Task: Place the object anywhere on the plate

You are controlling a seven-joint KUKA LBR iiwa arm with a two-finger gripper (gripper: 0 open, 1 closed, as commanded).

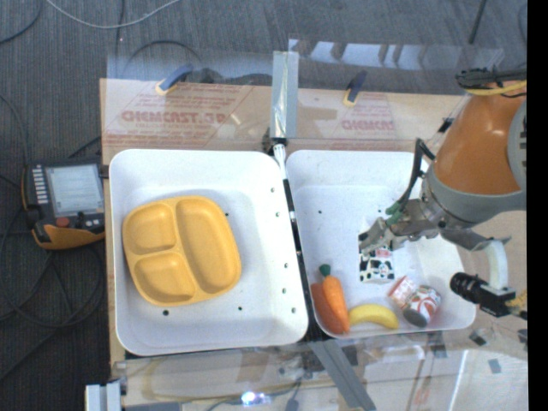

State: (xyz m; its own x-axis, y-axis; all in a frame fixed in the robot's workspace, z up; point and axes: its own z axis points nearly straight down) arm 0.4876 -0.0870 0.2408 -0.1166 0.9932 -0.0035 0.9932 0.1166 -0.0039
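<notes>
A yellow divided plate point(180, 249) lies in the left bin point(145, 165). In the right bin point(342, 178) an orange carrot point(330, 302) with a green top lies at the front left. A yellow banana point(374, 316) is just right of the carrot. A black-and-white patterned object point(377, 268) sits behind the banana, and a red-and-white packet point(415, 300) lies at the front right. My gripper point(378, 238) hangs low over the right bin, just above the patterned object.
The arm's grey and orange body point(479, 157) covers the right bin's far right side. A metal divider point(284, 101) stands behind the seam between the bins. A handheld controller point(64, 199) lies left of the bench.
</notes>
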